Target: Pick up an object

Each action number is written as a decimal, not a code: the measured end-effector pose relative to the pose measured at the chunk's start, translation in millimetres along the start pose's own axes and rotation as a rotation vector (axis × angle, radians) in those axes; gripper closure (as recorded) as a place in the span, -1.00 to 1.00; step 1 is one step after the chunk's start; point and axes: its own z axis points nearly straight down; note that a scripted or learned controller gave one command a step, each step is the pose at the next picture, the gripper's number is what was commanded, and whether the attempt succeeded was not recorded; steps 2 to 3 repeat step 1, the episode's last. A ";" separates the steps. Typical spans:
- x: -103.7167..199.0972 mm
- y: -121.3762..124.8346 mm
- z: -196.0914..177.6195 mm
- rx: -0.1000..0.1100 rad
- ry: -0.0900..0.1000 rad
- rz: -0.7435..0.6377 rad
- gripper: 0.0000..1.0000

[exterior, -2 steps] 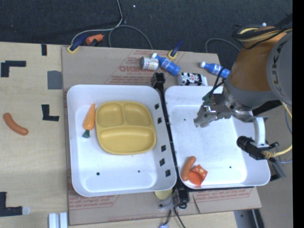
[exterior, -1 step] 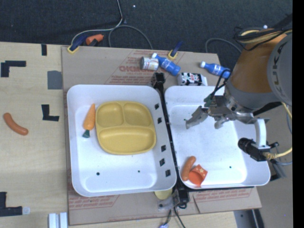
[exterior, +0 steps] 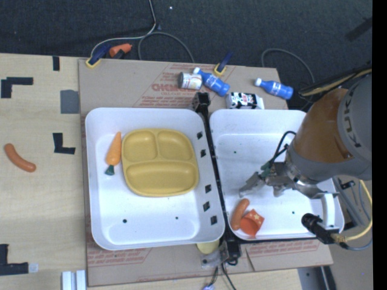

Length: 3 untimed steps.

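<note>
While you watched from above, these were the facts at that moment.

Gripper: the gripper [exterior: 254, 184] hung over the right bin [exterior: 242, 138], its grey fingers [exterior: 249, 186] pointing away from the arm [exterior: 329, 141] toward the divider between the bins.
Jaws: you could not tell whether they were spread or pressed together; they showed as one blurred grey shape, and nothing was seen between them.
Sausage: an orange-red sausage [exterior: 239, 211] lay on the bin floor just below the jaws on the near side, apart from them.
Red piece: a red-orange piece [exterior: 252, 222] lay touching the sausage, a little farther from the jaws, by the bin's near wall.
Left bin: the left bin [exterior: 100, 222] sat beyond the jaw tips, across the divider.
Yellow plate: a sectioned yellow plate [exterior: 160, 162] rested in that bin, well apart from the jaws.
Carrot: a toy carrot [exterior: 113, 151] lay just past the plate's far edge from the jaws, its green end toward the near side.
Bottles: two blue bottles [exterior: 216, 83] [exterior: 275, 89] lay on the cardboard behind the bins, well away from the jaws.
White jar: a white jar [exterior: 190, 80] lay beside the first bottle.
Stray sausage: another sausage [exterior: 19, 157] lay on the wooden bench, farthest from the jaws.
</note>
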 end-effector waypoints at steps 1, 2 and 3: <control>2.3 2.2 48.7 -0.004 0.000 -0.005 -1.00; 2.3 2.2 48.7 -0.004 0.000 -0.005 -1.00; 2.3 2.2 48.7 -0.004 0.000 -0.005 -1.00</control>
